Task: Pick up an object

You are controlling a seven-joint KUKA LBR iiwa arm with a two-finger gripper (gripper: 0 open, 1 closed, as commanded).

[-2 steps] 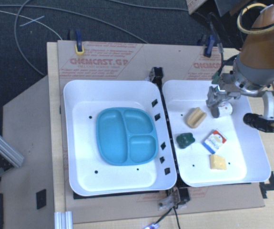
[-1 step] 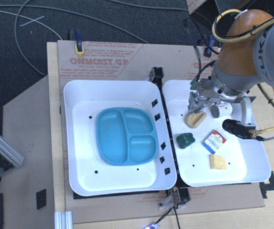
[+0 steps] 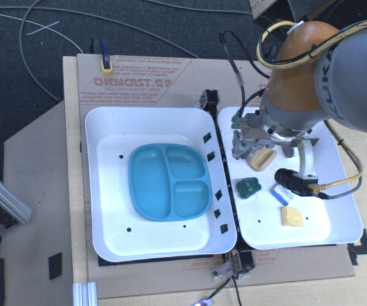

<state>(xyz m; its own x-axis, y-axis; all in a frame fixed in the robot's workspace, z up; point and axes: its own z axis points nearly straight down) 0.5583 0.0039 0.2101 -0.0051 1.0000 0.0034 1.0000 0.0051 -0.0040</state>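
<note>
Grey arm with orange band (image 3: 311, 62) is in from the right, wrist over the back-left part of the right shallow white plastic bin (image 3: 343, 231). Two-finger gripper (image 3: 250, 144) points down into that bin, close to the wall shared with the left bin. Gripper opening: can't tell from this angle, the wrist covers most of it. Can't confirm it has hold of anything.

4 loose items in the right bin:
- tan rounded block (image 3: 262, 159), right against the gripper on its right side, tilted; touching or just beside it, can't tell which
- dark green lumpy piece (image 3: 247, 187), just in front of the gripper, apart from the tan block
- small blue-and-white flat piece (image 3: 282, 195), right of the green one
- pale yellow cube-like block (image 3: 292, 217), nearest the front edge, just beside the blue piece

Left shallow white plastic bin (image 3: 106, 132) holds 1 item: a light blue plastic divided plate (image 3: 169, 182), 3 compartments, lying flat near the middle.

Both bins sit on a brown cardboard sheet (image 3: 138, 75) with red print. A blue-and-yellow clamp (image 3: 106, 55) is on its back edge.
</note>
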